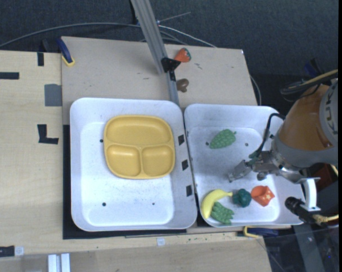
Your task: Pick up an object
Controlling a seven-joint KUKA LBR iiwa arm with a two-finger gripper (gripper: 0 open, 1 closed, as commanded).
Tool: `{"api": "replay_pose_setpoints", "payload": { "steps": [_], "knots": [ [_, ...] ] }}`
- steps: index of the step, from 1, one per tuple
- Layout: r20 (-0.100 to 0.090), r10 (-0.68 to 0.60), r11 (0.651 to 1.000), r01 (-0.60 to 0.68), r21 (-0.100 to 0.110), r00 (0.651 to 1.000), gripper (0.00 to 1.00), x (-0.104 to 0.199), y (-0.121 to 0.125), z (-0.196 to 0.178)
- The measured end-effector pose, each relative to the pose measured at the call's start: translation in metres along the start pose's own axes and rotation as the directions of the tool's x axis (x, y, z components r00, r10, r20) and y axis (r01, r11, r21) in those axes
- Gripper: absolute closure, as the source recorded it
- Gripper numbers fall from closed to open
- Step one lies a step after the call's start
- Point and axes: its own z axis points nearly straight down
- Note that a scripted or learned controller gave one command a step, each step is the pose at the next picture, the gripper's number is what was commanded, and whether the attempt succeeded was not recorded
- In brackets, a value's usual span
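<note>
I am looking down at two white bins on the table (120,67). The left bin (83,169) is holding one yellow tray (140,146) with three parts. The right bin (208,118) is holding five toys: one green leafy toy (222,139), one banana (212,199), one green bumpy toy (221,213), one dark green toy (242,198) and one orange toy (263,195). The gripper (238,173) is hanging over the right bin, just above the dark green toy. I cannot tell how it is set.

Robotics lab, plywood bench (216,67), taped markers, two white bins (80,152)
</note>
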Motion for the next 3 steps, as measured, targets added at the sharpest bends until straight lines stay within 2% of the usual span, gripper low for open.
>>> {"api": "replay_pose_setpoints", "payload": {
  "steps": [1,2,3],
  "knots": [
    [0.003,0.000,1.000,0.000,-0.008,1.000,0.00,0.000,0.000,0.043],
    [0.001,0.000,1.000,0.000,-0.006,1.000,1.00,0.001,0.000,0.032],
    [0.003,0.000,1.000,0.000,-0.011,1.000,1.00,-0.004,-0.005,-0.027]
  ]
}}
